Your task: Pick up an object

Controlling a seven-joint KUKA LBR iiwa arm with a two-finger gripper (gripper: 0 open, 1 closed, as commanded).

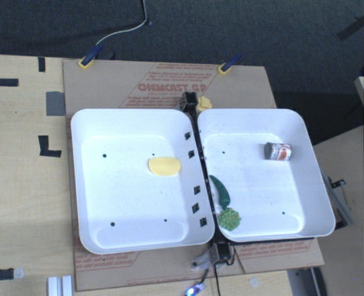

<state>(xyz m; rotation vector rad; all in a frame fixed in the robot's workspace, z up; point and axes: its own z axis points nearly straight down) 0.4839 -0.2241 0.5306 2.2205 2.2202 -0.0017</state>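
White shallow bins, two, side by side on a brown board (169,85) printed with red lettering, laid on the desk (21,165).

Left bin (83,184): one flat yellow oval piece (164,166), lying near the middle, well apart from the walls.

Right bin (305,184): one small can (277,151), silver with a red end, on its side toward the far right part; one dark green curved item (221,192) near the dividing wall; one light green bumpy lump (229,218), perhaps toy produce, just beside it at the near left corner.

Black clips (194,171) along the shared wall. Yellow-and-blue clamps (89,57) at the board's far edge.
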